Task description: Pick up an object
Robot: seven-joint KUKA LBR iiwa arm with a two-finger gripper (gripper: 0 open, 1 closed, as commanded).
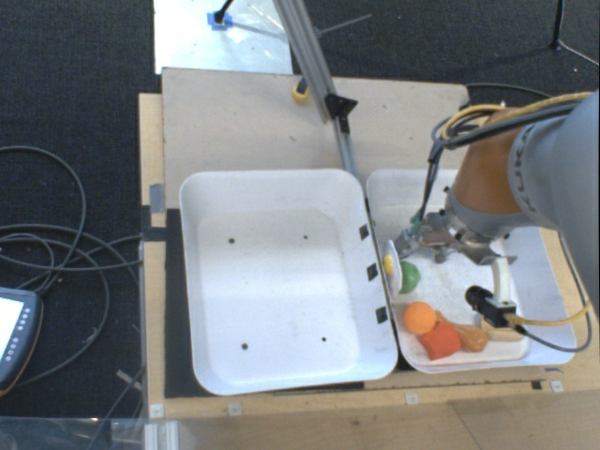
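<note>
Dark carpet (75,64) runs round the whole bench, black and speckled, with loose grey cables (56,242) looping across it at the left of the frame and the corner of a handheld screen (14,331) poking in at the lower left.

Starting at the business end: the gripper (419,240) hangs low over the right bin (548,279), near its left wall, and I cannot tell from this angle how its fingers stand, since the wrist and its metal fittings crowd over them. Just below and left of it lies a green ball (410,277), with a small yellow-and-white piece (390,268) beside it against the bin wall. Further toward the lower edge sit an orange ball (419,318), a red block (440,341) touching it, and a tan carrot-shaped piece (472,337) beside the block. A white and black fitting with a yellow cable (544,321) hangs off the wrist over that corner.

Above the gripper comes the orange band (483,176), then the thick grey arm (567,157) leaving at the right of the frame.

To the left, the left bin (197,204) sits edge to edge with the other. Both rest on a pale wooden bench (244,120). A grey metal pole (309,45) slants down from the top of the frame to the gap between the bins, and behind the bench a bright sheet (187,17) lies on the floor.
</note>
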